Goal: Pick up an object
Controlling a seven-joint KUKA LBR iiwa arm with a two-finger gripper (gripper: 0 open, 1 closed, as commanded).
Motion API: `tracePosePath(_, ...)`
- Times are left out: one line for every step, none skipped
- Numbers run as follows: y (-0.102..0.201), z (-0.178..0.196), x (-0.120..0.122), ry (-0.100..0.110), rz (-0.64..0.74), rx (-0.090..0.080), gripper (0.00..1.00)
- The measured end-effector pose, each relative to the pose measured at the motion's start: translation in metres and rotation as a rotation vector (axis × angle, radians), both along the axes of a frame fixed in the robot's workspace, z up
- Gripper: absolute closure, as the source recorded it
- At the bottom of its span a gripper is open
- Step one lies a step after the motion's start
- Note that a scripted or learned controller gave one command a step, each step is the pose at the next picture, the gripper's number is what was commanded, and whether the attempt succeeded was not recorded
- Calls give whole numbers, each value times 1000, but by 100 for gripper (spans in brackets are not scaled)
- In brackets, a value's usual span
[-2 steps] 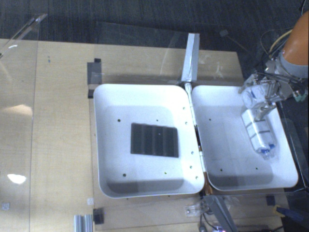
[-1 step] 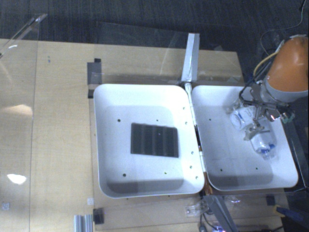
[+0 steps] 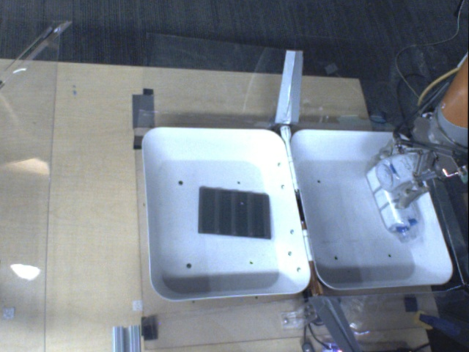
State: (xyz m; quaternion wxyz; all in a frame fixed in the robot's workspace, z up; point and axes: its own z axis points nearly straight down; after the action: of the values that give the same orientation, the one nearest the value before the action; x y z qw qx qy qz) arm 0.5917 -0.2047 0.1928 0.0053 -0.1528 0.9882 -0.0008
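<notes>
In the right bin, a clear plastic bottle with a blue cap lay near the far right wall; its label was too blurred to read. My hand hovered over it, grip state unclear. The left bin held a dark ribbed pad.

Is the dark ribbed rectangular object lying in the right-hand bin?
No, the dark ribbed object lies in the left bin, while the right bin holds a clear plastic bottle beneath the gripper.
</notes>
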Motion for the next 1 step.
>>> tracePosePath(2,-35,48,1,12,2,0)
